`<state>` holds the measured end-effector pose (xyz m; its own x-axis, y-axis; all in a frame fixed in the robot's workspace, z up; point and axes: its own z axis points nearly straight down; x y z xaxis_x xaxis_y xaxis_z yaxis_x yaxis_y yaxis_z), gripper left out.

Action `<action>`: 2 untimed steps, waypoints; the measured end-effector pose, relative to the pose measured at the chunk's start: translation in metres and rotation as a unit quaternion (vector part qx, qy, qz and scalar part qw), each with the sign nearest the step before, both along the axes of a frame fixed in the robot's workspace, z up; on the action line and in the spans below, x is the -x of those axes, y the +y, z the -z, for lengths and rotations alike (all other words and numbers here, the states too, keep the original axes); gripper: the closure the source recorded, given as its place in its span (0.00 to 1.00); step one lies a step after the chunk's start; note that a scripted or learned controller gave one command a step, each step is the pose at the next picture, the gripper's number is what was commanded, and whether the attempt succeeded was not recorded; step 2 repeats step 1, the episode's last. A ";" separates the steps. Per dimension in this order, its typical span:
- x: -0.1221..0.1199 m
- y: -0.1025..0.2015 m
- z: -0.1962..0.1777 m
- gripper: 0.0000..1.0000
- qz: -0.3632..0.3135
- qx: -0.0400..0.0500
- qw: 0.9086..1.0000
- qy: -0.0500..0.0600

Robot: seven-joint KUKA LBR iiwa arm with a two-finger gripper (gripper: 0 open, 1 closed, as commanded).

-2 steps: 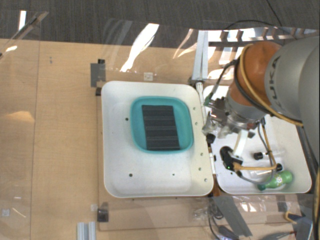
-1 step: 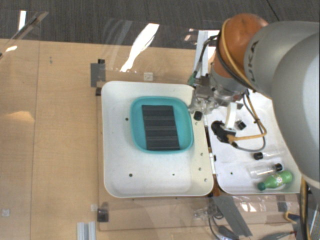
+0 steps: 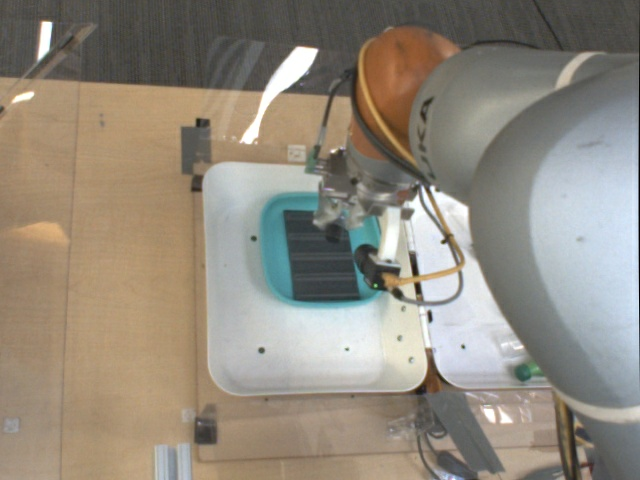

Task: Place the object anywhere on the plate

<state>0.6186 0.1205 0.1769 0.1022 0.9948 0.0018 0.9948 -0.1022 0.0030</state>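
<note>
My arm (image 3: 520,158), grey with its orange band (image 3: 395,63), reaches in from the right over the left white bin (image 3: 235,298); my gripper (image 3: 333,220) hangs above the upper right part of the teal plate (image 3: 275,268), which lies in the upper middle of that bin; whether my jaws stand wide or narrow I cannot tell, since the wrist housing covers them from above. Directly beneath and to the lower left of my jaws lies a dark ribbed rectangular object (image 3: 318,258), flat on the plate and within its rim; its upper right corner is hidden under my gripper, so I cannot tell whether I touch it. Just to the right of my jaws a white bracket with a black fitting (image 3: 368,266) hangs down, cables (image 3: 440,268) looping off beyond it. Well away to the lower right of my jaws, in the right white bin (image 3: 470,353), sits a small green thing (image 3: 524,371), partly hidden by my arm.
</note>
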 end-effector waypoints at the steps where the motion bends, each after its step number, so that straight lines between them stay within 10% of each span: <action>1: 0.000 0.000 0.000 0.00 0.000 0.000 1.000 0.000; 2: 0.000 0.000 0.000 0.00 0.000 0.000 1.000 0.000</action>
